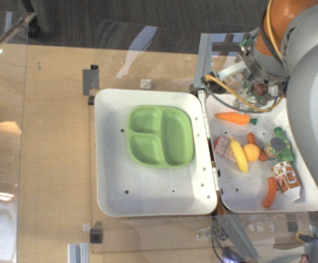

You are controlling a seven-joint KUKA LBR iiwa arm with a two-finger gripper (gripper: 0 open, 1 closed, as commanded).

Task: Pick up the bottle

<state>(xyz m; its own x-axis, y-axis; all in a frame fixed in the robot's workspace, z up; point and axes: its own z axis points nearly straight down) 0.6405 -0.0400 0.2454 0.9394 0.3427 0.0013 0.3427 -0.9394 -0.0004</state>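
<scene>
The bottle [281,147] is green with a grey cap and lies near the right wall of the right bin [241,199]. My gripper [255,90] hangs over the far end of that bin, just beyond the carrot [232,118]. It sits up and to the left of the bottle, well apart from it, with cables looped around the wrist. The grey arm and its orange band [282,12] cover the bin's upper right corner.
Beside the bottle lie an orange [251,153], a banana [238,155], a red packet [221,146], a small carton [286,178] and a sausage [270,193]. The left bin [115,190] holds a green divided plate [161,136].
</scene>
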